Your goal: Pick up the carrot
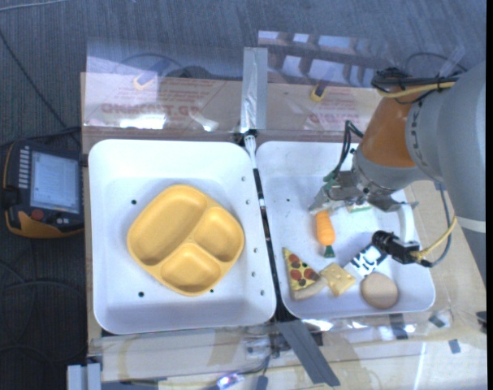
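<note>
The left bin (100, 218) holds one yellow tray (186, 237); the right bin (287, 169) holds one carrot (325, 229), pizza slice (300, 272), cracker (338, 278) and egg (379, 290). The fingers' (323, 199) state cannot be told.

I work in a lab: my bench (461, 270) stands on grey carpet (35, 63), a control pendant (43, 187) at nine o'clock, cables (35, 6) at eleven.

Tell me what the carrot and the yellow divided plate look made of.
Carrot: likely moulded plastic toy, smooth uniform orange with a green tip. Yellow divided plate: probably hard plastic, satin finish, soft highlights on its rounded compartment ridges. Neither can be confirmed from above.
</note>
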### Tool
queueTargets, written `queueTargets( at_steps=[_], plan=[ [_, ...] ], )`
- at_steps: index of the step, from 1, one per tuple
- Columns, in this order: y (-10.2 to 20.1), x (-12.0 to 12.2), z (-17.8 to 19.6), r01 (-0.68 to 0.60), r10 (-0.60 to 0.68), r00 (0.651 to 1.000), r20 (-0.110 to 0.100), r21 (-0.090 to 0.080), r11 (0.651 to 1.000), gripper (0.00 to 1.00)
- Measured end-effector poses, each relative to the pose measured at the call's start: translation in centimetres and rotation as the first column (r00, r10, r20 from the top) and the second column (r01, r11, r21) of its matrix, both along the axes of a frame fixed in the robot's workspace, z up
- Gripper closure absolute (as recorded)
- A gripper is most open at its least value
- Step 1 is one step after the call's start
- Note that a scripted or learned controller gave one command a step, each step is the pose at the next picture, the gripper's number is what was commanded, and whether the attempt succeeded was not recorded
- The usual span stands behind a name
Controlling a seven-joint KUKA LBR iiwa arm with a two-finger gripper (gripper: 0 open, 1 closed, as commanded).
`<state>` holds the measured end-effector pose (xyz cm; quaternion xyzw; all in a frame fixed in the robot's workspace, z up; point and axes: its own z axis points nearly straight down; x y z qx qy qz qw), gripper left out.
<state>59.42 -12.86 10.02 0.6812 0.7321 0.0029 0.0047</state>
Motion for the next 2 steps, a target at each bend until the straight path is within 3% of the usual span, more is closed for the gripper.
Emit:
queueTargets(
  at_steps=[1,2],
  plan=[
    [2.3,-2.5,-0.3,0.053,-0.053,0.998,-0.015,0.002,0.999,1.0],
    [8.2,4.1,8.4,-0.008,0.008,1.0,-0.011,0.0,1.0,1.0]
  ],
)
